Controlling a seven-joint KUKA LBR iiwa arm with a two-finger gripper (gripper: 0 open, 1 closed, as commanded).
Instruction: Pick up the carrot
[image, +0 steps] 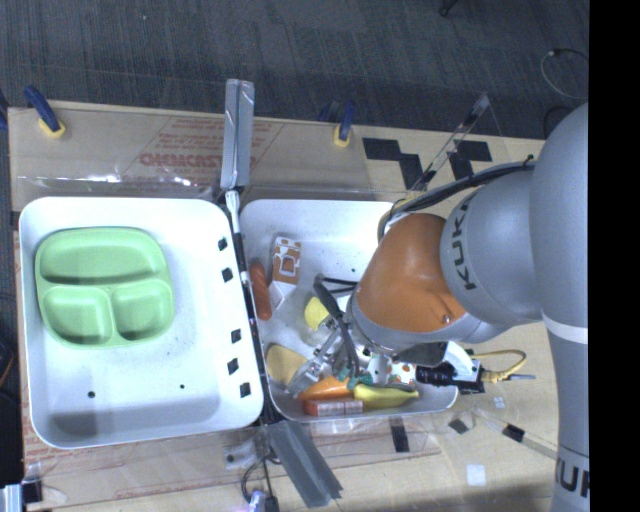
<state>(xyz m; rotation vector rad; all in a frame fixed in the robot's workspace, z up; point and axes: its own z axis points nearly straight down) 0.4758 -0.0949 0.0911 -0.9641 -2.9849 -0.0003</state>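
Carrot (326, 388) just below the claw (332, 358) (grip state unclear), touching or apart uncertain

Grey arm (520, 240) reaching in from right, orange-banded wrist bent down, gripper (335, 362) low.

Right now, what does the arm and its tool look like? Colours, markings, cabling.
The arm has rounded grey casings with black KUKA lettering and a glossy orange band above the wrist. Black cables loop over the top of the band. The tool below is metallic and thin, with small white parts and a yellow wire beside it.
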